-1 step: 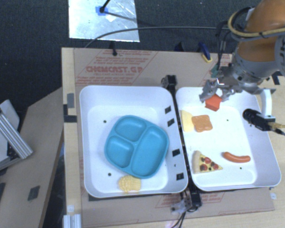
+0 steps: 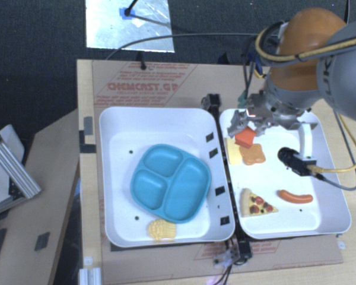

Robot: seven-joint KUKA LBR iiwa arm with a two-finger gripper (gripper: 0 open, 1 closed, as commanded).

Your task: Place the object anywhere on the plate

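The arm (image 2: 320, 58) enters from the right and positions the hand (image 2: 244, 122) over the upper left corner of the right bin (image 2: 331, 202). Whether the hand is apart or together cannot be determined from this angle. A red block (image 2: 245, 138) sits directly below the hand tip, touching or nearly touching it; a grip on the block cannot be confirmed. Just beneath the block lies an orange biscuit-shaped piece (image 2: 253, 155), with a pale yellow slice (image 2: 232, 152) beside it against the bin's left wall. A pizza slice (image 2: 256, 204) and a sausage (image 2: 295, 197) lie nearer the front of the same bin. The blue divided plate (image 2: 169, 183) rests in the middle of the left bin (image 2: 120, 159), well apart from the block. A yellow corn cob (image 2: 162, 229) lies just in front of the plate. Both bins stand side by side on the counter (image 2: 107, 82).
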